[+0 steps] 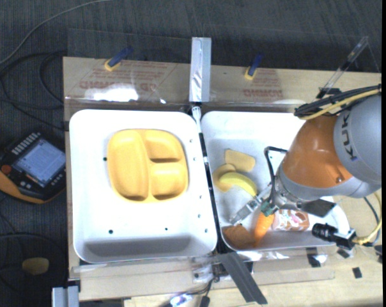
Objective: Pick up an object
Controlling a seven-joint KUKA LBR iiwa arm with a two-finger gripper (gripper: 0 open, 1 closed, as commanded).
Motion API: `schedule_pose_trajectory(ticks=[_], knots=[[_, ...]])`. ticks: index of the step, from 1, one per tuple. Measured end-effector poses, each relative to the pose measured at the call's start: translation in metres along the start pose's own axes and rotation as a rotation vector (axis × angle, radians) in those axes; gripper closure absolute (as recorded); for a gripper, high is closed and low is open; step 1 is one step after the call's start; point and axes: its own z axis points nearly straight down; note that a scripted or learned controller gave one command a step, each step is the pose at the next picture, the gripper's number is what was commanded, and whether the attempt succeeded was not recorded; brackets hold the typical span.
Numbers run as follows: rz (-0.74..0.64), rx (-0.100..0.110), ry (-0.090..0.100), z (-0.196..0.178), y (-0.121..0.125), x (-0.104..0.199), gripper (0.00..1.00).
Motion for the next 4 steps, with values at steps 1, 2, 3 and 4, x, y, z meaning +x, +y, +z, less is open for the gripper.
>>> schedule_pose_trajectory(ticks=[1,2,3,4], knots=[[0.253,0.005,0.009,0.001,0.017,-0.009,0.0],[0.49,0.006,0.006,0.002,0.04,-0.04,0.0],[0.489,0.004,0.003,-0.008,0.041,-0.04,1.0],[0.653,0.016,0.006,-0.056,-0.008,-0.039,1.0]])
